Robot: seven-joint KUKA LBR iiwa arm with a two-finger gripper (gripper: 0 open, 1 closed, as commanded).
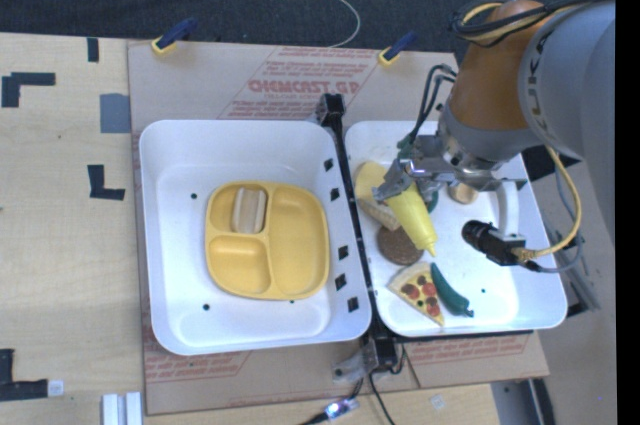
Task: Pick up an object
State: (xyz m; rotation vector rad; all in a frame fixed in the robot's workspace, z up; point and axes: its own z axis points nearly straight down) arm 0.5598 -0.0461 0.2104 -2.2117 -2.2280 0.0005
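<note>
Camera view: gripper (412,175) over right bin (540,313), finger gap can't be told. Yellow mustard bottle (417,216) just below it, brown cookie (399,246) touching, pizza slice (419,292) nearer bin's front edge. Open floor on bin's right side.

Two white bins (160,153), one yellow tray (290,258) (compartmented), one pizza slice (418,293).

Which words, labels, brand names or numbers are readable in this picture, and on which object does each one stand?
"CHEMCAST GP": red print, upside down, on the brown board under the two bins.
More red print repeats in rows around it and on the board's front edge; too small and blurred to read.
Grey arm: dark letters on its casing, cut off and not readable.
</note>
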